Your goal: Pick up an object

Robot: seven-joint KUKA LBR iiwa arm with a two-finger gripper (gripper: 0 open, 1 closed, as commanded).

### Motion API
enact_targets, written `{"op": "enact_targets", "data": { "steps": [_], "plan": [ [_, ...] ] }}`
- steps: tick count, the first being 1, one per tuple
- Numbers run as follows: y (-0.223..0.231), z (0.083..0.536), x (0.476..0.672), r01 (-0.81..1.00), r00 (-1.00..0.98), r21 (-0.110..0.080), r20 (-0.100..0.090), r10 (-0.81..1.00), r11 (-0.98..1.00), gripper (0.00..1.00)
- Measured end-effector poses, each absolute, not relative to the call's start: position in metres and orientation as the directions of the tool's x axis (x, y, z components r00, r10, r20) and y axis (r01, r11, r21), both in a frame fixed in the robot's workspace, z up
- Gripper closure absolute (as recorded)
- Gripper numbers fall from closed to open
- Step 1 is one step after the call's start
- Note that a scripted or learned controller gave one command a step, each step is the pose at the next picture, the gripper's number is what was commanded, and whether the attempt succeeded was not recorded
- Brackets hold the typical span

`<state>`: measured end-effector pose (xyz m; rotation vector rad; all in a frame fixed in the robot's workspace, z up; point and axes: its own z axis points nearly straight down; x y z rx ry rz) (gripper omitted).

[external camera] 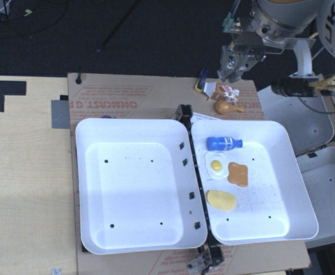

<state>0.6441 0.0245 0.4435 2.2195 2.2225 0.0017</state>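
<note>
**binwatcher:** Camera view, so where's the stuff to pick? I count four things in the right bin point(296, 171): a blue bottle point(224, 144) lying on its side near the back wall, its long axis running left-right across the bin, a fried egg toy point(215, 166) just below it, a brown toast slice point(238, 174) touching or nearly touching the egg's right edge, and a yellow lump point(221, 200), maybe a potato or lemon, nearer the front

**arm_nerd:** Yep, all bunched in the left half of that bin, near the divider. The tool point(232, 72) hangs past the far rim, up over the cardboard sheet point(127, 96), so everything lies toward the camera and slightly left of it. I'd guess the bottle is the closest target. Can't tell how wide the tool is, it's a dark blur from here

**binwatcher:** Room to work?

**arm_nerd:** Decent. The bottle has bare floor to its right but sits close to the back wall, so coming down across its short axis looks safer. Right half of that bin is bare, and the left bin point(87, 182) is bare too. Also a drumstick toy point(227, 107) and small packet point(228, 91) sit outside on the cardboard, right under the tool, so those are technically nearest
</note>
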Motion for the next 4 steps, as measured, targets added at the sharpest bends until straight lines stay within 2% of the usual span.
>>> {"op": "enact_targets", "data": {
  "steps": [3,4],
  "plan": [
    [0.015,0.539,0.639,1.000,-0.008,0.000,0.000,1.000,0.008,1.00],
    [-0.026,0.537,0.644,1.000,0.004,-0.002,-0.001,1.000,-0.004,1.00]
  ]
}}
